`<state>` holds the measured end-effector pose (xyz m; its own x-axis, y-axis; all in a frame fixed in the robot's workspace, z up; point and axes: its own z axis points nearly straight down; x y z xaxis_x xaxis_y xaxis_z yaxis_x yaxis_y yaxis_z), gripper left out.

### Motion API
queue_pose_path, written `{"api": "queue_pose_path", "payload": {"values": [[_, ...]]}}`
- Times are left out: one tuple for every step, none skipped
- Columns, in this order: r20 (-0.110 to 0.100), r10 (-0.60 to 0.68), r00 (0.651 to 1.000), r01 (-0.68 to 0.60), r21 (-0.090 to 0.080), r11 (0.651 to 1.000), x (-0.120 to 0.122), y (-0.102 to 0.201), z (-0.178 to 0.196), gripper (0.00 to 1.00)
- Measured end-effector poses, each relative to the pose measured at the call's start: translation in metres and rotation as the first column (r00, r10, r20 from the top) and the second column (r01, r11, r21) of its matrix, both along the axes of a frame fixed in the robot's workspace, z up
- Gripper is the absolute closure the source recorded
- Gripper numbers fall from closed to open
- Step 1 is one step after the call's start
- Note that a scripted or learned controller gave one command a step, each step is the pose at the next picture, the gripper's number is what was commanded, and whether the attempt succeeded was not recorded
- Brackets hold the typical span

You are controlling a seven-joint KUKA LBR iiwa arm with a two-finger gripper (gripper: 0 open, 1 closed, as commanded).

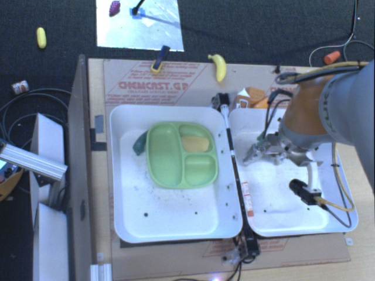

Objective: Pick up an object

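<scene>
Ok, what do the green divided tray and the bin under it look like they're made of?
The green divided tray looks like moulded plastic with a matte finish: uniform colour, rounded compartment walls, soft highlights. The left bin looks like smooth white plastic too, slightly glossy, with rounded corners and a curled rim; thin formed sheet, though painted metal can't be ruled out.

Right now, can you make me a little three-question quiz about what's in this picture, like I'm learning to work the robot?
1. True or false: the green plate sits in the right bin.
2. Which bin is the gripper over? A) left bin B) right bin C) neither
3. Fill in: the yellow piece lies in the plate's upper-right ______.

Key:
1. False; the plate is in the left bin.
2. B; the gripper is over the right bin, near its left wall.
3. Compartment. A dark green thing also sticks out from under the plate's left edge.
</scene>
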<state>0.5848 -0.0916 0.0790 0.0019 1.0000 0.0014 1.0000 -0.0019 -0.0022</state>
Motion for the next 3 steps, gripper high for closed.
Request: {"api": "queue_pose_path", "payload": {"values": [[0.012,0.001,1.000,-0.001,-0.005,1.000,0.0259,-0.0407,0.0900,0.00],[0.005,0.003,1.000,-0.003,-0.002,1.000,0.0241,-0.0382,0.0852,0.00],[0.005,0.003,1.000,-0.003,-0.002,1.000,0.0241,-0.0382,0.0852,0.00]]}}
